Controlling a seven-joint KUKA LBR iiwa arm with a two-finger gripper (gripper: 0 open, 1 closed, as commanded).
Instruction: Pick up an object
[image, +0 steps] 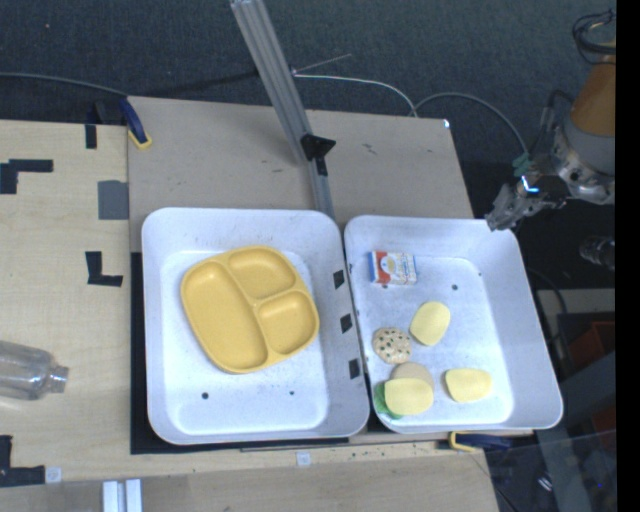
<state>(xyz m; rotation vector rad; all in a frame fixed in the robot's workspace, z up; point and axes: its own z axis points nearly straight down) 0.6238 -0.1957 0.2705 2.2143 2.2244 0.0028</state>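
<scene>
The right bin (500, 250) holds a small red, white and blue carton (391, 267) near its back left. Three pale yellow lumps lie in it: one in the middle (431, 322), one at the front right (468, 384), one at the front (408, 397) over something green. A speckled cookie (392, 345) sits beside them. My gripper (505, 213) hangs just off the right bin's back right corner, apart from all the objects. Its fingers are too small and dark to read.
The left bin (160, 300) carries a yellow divided plate (250, 307). A slanted metal post (283, 85) stands behind the bins. A clear plastic bottle (25, 371) lies at the bench's left edge. Cables run across the back.
</scene>
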